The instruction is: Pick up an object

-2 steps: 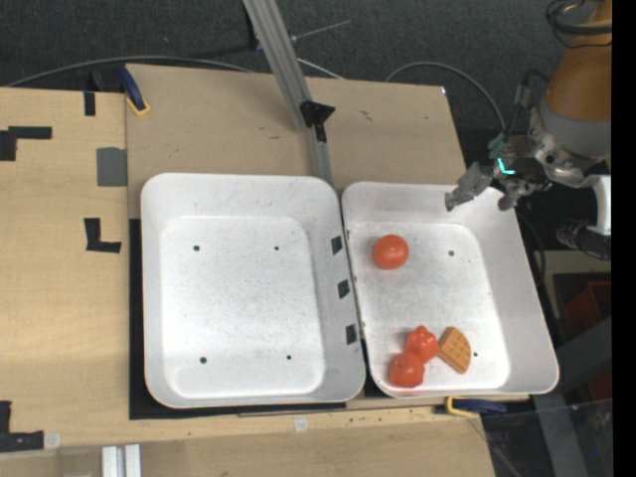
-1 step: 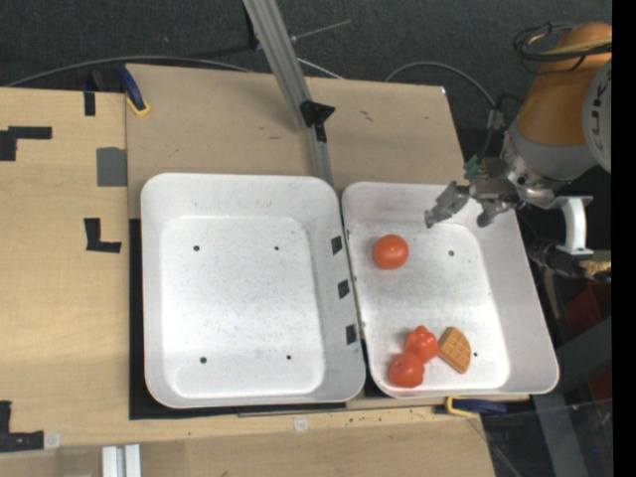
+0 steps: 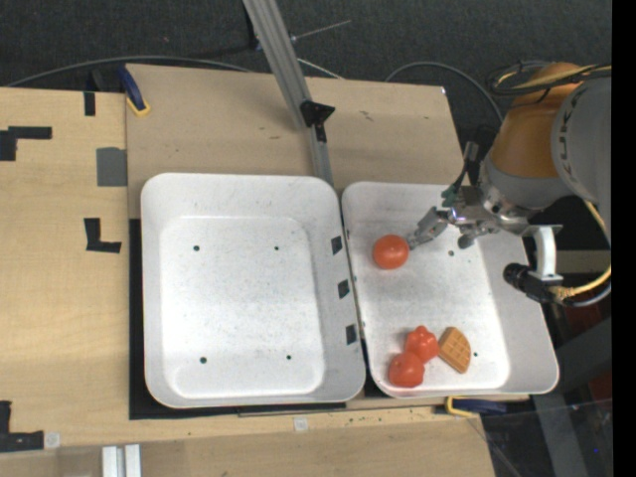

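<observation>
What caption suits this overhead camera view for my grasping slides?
KUKA arm's gripper poised beside a red ball in the right bin; three more small items sit near its front edge.

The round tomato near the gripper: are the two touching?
Cannot tell: in the camera view the gripper tip ends right beside the tomato, with no plain gap or contact.
</observation>
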